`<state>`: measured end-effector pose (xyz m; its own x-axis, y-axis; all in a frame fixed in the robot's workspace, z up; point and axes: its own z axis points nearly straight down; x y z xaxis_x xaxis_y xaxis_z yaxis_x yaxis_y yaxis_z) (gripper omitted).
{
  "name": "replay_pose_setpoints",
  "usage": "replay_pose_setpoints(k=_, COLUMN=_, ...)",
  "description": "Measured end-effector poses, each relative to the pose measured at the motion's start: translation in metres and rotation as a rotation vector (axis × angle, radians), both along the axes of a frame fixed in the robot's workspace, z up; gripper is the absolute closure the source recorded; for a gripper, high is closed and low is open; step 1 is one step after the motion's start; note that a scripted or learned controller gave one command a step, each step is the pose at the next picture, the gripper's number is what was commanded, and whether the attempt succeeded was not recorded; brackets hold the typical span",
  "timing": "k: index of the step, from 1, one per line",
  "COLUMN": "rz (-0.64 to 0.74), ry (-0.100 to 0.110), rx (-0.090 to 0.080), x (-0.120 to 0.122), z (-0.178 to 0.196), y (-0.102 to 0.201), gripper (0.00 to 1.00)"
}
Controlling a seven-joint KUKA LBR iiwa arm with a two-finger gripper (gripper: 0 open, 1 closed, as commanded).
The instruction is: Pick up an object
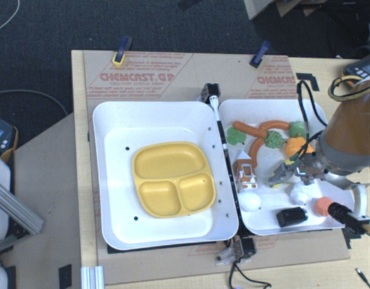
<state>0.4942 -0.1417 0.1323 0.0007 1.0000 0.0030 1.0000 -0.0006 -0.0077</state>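
My gripper [282, 174] hangs low over the middle of the right bin [266, 223]. It looks open, with nothing seen between its fingers. Around it lie toy foods: a curved orange sausage [260, 131], a green broccoli piece [273, 139], a green leafy piece [235, 135], an orange fruit [293, 146] and another green piece [297, 128] behind it. A small brown and white box [245, 172] sits to its left, with a white egg [250, 201] below that. A white lump [301, 192], a black block [291, 216] and an orange-red ball [322, 206] lie near the bin's front.
The left bin [112, 125] holds a yellow divided plate [173, 177]. The arm's grey body and orange band [354, 125] cover the right bin's right side. Black cables [302, 104] run along its back edge. Clamps [120, 53] hold the brown board at the rear.
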Motion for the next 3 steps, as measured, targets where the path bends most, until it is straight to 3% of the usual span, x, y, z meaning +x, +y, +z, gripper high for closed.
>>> replay_pose_setpoints(k=1, rz=0.0, ry=-0.003, rx=-0.001, x=-0.001, z=-0.05, y=0.001, gripper=0.0)
replay_pose_setpoints(k=2, rz=-0.002, ry=-0.009, rx=-0.003, x=0.0, z=-0.037, y=0.0, gripper=1.0)
replay_pose_setpoints(k=3, rz=0.001, ry=-0.012, rx=-0.005, x=0.0, z=0.005, y=-0.001, gripper=1.0)
